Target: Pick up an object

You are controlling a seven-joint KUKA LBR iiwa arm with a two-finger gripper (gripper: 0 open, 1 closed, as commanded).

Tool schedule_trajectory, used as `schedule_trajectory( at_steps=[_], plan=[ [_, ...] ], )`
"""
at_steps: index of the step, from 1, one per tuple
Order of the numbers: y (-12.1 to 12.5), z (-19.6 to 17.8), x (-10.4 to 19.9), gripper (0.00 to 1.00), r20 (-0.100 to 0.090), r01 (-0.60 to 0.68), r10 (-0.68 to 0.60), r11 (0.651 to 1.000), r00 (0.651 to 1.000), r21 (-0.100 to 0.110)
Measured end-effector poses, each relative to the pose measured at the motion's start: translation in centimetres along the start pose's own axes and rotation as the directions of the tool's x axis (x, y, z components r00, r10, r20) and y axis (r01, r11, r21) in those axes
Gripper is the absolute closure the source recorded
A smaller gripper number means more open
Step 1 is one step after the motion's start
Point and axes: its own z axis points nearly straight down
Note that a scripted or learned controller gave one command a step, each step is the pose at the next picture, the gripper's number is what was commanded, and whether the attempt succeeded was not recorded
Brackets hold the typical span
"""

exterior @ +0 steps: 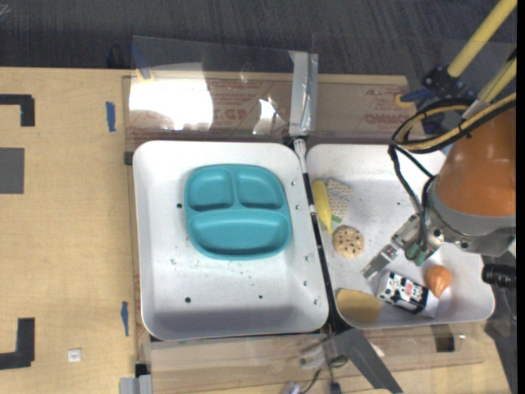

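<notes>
The arm hangs over the right bin (476,302), jaws (396,253) low near the middle and looking open with nothing between them, though the angle makes that hard to call. Closest target is the black-and-white box (405,292), just below the jaws near the front wall. Probably light and stiff, so pinch it across the short sides. An orange ball (440,279) sits right beside it and could roll. Cookie (348,241) and banana (321,204) lie left, tan piece (358,304) front-left. The left bin (156,245) has a teal tray (238,210).
</notes>
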Motion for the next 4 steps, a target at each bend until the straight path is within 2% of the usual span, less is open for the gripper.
schedule_trajectory(
  at_steps=[1,2,3,4],
  plan=[
    [-1.7,7.3,-1.6,0.00,-0.001,-0.587,0.587,0.810,0.810,0.007],
    [-1.9,-15.3,-2.5,0.00,0.007,-0.393,0.393,0.919,0.919,-0.008],
    [-0.4,-3.8,-0.1,0.00,-0.003,-0.312,0.312,0.950,0.950,0.011],
    [-2.5,9.4,-3.1,0.00,0.003,-0.175,0.175,0.985,0.985,-0.002]
  ],
)
